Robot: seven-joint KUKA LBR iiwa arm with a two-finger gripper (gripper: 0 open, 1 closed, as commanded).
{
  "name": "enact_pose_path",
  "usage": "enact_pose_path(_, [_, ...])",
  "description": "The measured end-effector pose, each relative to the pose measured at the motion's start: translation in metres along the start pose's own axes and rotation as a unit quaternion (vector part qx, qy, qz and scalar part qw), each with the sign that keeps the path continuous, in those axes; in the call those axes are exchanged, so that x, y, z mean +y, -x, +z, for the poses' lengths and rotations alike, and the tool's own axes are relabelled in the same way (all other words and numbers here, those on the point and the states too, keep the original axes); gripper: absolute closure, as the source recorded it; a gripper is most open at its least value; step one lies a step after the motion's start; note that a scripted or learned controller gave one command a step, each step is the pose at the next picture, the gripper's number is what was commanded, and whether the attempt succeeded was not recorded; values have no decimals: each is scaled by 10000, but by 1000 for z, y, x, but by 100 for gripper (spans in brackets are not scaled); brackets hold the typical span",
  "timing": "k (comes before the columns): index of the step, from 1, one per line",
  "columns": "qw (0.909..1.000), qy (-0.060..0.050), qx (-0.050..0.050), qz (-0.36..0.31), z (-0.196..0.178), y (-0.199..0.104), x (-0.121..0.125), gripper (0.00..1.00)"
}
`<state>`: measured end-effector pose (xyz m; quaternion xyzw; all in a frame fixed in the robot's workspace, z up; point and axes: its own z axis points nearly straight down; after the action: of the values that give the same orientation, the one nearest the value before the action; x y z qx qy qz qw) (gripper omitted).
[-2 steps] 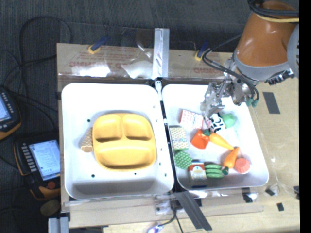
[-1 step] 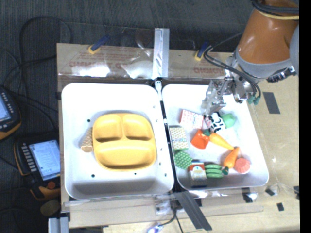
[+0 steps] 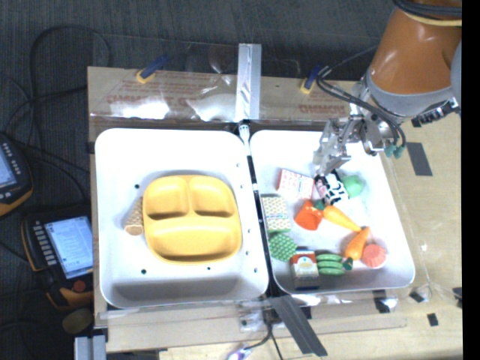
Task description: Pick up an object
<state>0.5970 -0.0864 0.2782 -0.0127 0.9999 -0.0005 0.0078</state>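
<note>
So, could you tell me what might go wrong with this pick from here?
The claw hovers over tightly packed toys in the right bin. The black-and-white toy touches the green piece and the pink box, so a grasp may catch two things or knock one aside.

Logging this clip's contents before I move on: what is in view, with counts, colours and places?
white bins: 2, white, side by side on the bench
divided tray: 1, yellow, left bin
cone: 1, tan, left bin, at the tray's left edge
toy foods: roughly ten, mostly orange, green and red, clustered in the right bin
arm: 1, grey with orange band, reaching in from the right
gripper: 1, metal, above the right bin's toys
</note>
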Motion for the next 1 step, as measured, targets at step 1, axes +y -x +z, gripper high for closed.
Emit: enact_pose_path(1, [9973,11,65,736,65,51,79,100])
